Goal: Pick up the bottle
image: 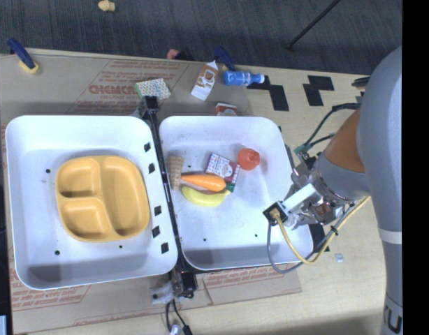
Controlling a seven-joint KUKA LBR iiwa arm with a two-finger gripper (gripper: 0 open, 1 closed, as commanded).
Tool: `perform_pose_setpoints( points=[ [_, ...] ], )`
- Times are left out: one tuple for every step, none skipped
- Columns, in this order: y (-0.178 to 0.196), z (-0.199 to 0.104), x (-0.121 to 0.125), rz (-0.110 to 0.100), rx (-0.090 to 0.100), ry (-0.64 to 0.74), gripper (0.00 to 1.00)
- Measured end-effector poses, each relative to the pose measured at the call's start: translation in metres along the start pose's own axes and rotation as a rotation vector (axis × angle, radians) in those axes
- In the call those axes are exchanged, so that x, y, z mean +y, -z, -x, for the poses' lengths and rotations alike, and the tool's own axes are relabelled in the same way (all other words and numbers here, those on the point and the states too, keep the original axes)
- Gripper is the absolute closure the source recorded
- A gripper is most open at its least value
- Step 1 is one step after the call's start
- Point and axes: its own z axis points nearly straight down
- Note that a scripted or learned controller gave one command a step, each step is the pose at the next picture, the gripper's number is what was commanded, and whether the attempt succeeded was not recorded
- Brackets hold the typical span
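Cardboard covers the tabletop [326, 285]. We judge the approach step pending: end effector [302, 211], finger state indeterminate, hangs over the right bin [221, 250], well apart from the bottle [240, 78].

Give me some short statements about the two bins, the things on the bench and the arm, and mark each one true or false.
1. The blue plastic bottle lies on the bench outside both bins. True.
2. The yellow divided plate sits in the right white bin. False: it sits in the left white bin.
3. The orange carrot lies against the yellow banana. True.
4. The gripper is above the bottle. False: it is at the right white bin's right rim, far from the bottle.
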Motion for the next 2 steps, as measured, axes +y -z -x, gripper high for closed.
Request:
perform_pose_setpoints(
  points=[
    [0.0095,-0.0005,-0.0007,-0.004,-0.001,0.009,1.00],
    [-0.0004,0.0007,0.0011,0.005,0.003,-0.137,1.00]
  ],
)
